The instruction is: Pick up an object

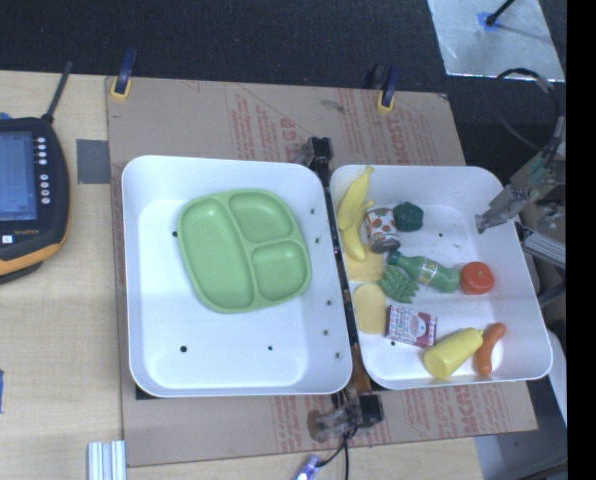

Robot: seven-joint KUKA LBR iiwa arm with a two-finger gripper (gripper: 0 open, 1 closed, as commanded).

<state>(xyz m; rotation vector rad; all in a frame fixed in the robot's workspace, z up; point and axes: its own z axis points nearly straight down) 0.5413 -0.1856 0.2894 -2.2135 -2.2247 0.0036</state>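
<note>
My gripper (498, 211) hangs at the right edge of the right-hand white plastic bin (513, 353), above its rim; how wide it stands I cannot tell, and nothing shows in it. So the pick is not yet made, I judge. The toys lie in that bin: a yellow plastic banana (352, 212) at its left, a round orange-red tomato (476, 278) nearest me. The left bin (158, 363) holds a green sectioned plate (244, 250).
</note>
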